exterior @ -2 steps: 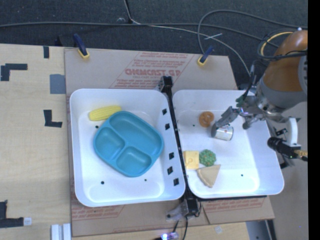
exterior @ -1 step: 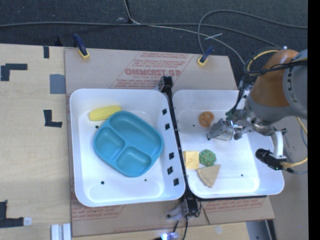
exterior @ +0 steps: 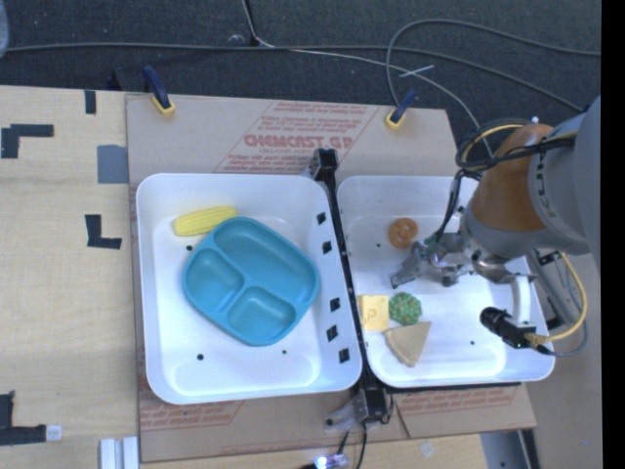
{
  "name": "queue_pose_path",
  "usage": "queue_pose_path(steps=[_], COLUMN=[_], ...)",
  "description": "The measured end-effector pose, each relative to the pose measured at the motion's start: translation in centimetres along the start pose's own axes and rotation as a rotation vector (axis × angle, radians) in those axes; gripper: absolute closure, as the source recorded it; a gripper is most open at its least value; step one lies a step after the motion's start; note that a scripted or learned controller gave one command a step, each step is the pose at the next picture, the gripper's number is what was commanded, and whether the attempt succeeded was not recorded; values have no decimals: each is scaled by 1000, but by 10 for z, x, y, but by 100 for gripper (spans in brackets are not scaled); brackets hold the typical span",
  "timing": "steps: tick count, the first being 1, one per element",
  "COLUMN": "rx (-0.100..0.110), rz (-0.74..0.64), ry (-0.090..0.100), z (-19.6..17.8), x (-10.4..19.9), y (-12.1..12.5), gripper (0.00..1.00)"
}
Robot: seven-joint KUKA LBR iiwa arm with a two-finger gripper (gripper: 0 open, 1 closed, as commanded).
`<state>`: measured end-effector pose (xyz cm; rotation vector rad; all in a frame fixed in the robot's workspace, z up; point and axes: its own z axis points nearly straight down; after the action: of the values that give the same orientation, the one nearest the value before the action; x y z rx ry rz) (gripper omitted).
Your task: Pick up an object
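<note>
Grey hand (exterior: 408, 270) above green ball (exterior: 405, 308)

Even overhead light, soft short shadows, bright glare on white bins (exterior: 156, 262), slightly soft focus

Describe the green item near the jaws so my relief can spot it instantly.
Look in the right bin, toward its near-left part. The green ball sits beside a yellow square and just above a tan wedge. It is the only round, green, bumpy-looking thing there.
</note>
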<state>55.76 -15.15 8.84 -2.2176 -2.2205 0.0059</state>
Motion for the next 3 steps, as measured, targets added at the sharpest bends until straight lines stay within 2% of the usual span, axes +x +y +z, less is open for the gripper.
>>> queue_pose_path(steps=[1,2,3], rx=[-2,-7,-11], rz=[-2,1,-1], ry=[1,0,-1], z=[-13,-60,-121], x=[1,-2,3], y=[1,-8,0], gripper=[100,100,100])
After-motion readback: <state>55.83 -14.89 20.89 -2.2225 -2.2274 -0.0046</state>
